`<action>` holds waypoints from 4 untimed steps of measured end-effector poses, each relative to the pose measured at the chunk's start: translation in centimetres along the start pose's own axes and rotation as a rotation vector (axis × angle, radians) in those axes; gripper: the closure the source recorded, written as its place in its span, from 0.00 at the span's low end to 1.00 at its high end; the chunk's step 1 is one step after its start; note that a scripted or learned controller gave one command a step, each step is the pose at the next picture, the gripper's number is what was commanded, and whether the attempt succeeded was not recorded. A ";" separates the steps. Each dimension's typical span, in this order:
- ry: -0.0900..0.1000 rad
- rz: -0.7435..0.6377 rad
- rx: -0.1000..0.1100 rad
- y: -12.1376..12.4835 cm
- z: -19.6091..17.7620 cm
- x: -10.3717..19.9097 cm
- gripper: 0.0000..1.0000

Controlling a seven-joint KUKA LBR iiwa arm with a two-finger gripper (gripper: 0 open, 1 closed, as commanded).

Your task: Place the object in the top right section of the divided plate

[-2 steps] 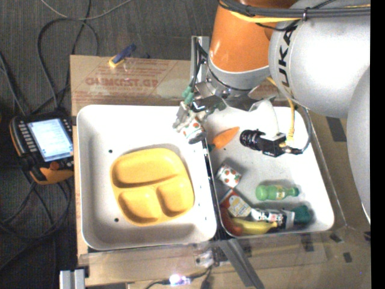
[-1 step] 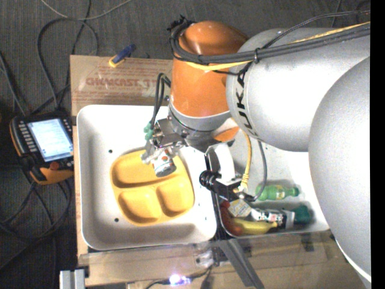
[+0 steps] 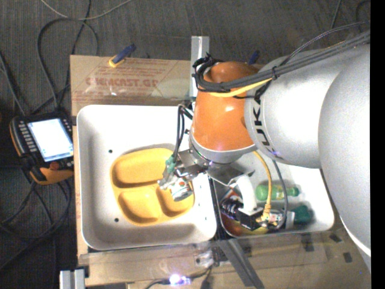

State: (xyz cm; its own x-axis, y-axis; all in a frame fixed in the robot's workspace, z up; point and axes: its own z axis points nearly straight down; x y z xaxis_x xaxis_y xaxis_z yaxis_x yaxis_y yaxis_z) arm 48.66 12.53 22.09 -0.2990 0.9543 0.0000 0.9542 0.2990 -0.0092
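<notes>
Over the right side of the yellow divided plate (image 3: 141, 167), the gripper (image 3: 172, 178) is hanging low, reaching down from the grey arm (image 3: 301, 113) with its orange band (image 3: 222, 116); the plate is lying in the left white bin (image 3: 90, 131), toward that bin's right edge; a small pale object (image 3: 180, 189) with a red-orange spot is sitting directly beneath the gripper, above the ridge that is dividing the plate's large upper section from its lower right section, close to the plate's right rim; whether the gripper is clasping this object or only hovering against it, I cannot tell; the right white bin (image 3: 325, 218) is carrying a light green bottle-shaped thing (image 3: 278, 192) near its middle and a darker green thing (image 3: 302, 214) toward its front right corner, the two lying just beside each other; a cardboard sheet (image 3: 132, 83) is lying beyond the left bin's far edge, with a blue clamp (image 3: 122, 54) gripping its far edge; a handheld screen (image 3: 45, 140) is glowing off the bench's left side.
</notes>
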 end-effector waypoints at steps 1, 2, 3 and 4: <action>0.001 0.041 0.001 0.0 1.7 1.2 1.00; -0.002 -0.040 -0.001 1.6 2.1 2.5 1.00; -0.003 -0.319 -0.003 6.8 0.1 2.5 1.00; -0.004 -0.380 -0.004 4.5 -4.3 -5.2 1.00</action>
State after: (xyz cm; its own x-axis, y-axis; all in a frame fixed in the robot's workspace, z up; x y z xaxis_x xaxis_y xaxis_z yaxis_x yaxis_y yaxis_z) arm 54.52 8.92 26.37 -0.6319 0.7751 -0.0008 0.7751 0.6318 -0.0050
